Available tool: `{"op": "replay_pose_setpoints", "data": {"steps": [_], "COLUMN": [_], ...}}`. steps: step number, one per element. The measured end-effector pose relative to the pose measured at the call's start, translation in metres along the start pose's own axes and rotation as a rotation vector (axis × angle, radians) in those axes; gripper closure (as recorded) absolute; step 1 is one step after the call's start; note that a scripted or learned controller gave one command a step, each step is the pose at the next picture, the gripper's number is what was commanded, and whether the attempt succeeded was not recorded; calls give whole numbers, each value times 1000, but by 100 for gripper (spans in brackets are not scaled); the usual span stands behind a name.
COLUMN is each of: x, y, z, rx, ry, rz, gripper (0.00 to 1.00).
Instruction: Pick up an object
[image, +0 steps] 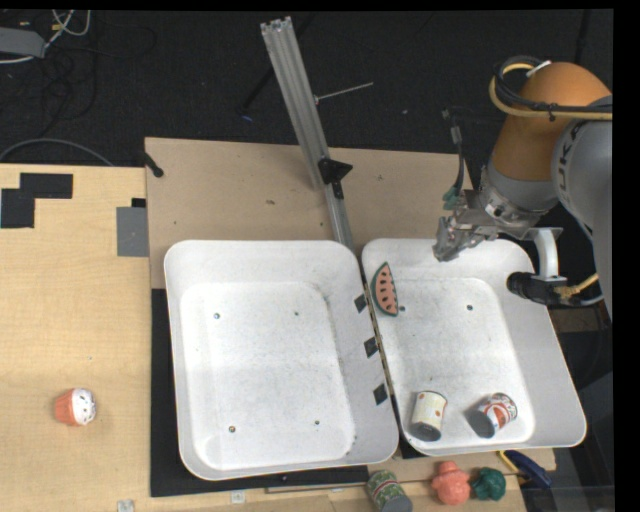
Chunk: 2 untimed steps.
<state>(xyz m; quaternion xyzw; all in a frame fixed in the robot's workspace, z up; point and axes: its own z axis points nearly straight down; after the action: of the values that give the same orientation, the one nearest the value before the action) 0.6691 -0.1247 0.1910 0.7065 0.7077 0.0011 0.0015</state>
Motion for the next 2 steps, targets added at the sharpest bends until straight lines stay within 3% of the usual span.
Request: {"op": "replay_pose_setpoints", "data": {"steps": [1, 2], "x": [-2, 56], "y": [1, -25], "z": [-49, -48], "rx": [-1, 7], "ry": [0, 3], "rz": [0, -3], "gripper": [100, 100]}}
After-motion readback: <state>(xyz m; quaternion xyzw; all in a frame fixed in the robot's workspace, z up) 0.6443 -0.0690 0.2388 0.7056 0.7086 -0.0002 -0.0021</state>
